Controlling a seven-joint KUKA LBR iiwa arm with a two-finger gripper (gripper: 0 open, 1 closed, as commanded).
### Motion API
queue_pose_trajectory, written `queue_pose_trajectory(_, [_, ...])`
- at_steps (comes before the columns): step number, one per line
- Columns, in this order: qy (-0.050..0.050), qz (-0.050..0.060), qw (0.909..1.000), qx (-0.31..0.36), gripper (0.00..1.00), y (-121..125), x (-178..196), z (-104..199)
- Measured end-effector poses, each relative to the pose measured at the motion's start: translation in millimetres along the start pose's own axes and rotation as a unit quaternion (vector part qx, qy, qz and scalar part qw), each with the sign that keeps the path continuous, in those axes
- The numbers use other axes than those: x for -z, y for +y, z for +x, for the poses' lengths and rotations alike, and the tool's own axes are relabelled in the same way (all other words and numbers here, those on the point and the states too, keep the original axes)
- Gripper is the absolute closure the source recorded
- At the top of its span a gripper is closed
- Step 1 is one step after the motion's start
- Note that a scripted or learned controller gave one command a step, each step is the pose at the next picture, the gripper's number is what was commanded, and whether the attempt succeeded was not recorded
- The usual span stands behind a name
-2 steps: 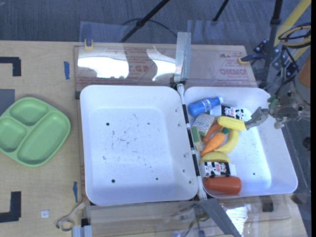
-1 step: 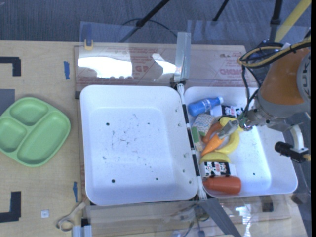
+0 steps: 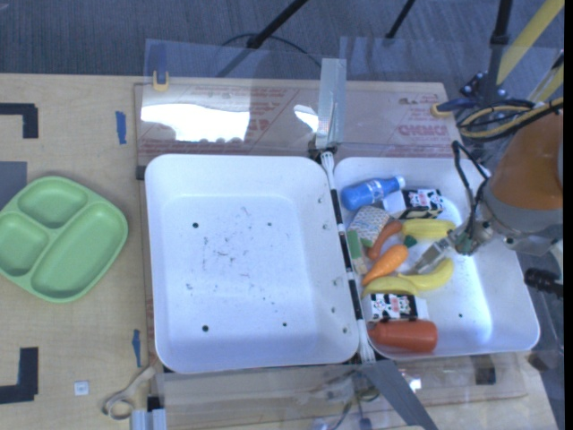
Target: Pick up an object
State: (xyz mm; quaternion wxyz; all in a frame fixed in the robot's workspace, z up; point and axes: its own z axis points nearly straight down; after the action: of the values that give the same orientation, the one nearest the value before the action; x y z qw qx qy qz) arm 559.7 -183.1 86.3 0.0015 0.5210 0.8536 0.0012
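Red lettering unreadable on clear panel [image 3: 407, 119] at twelve o'clock, wooden table [image 3: 81, 150], grey carpet, pincer [image 3: 436, 255] spread apart over bananas [image 3: 421, 280]

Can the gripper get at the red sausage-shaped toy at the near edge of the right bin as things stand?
Probably yes: the red toy lies uncovered near the bin's edge, nothing on top, and the gripper hovers just above the bananas beyond it.
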Motion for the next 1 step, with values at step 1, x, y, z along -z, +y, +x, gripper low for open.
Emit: queue_pose_trajectory(1, [-0.001, -0.001, 0.994, 0.11, 0.0, -1.0, 49.8, 2.8])
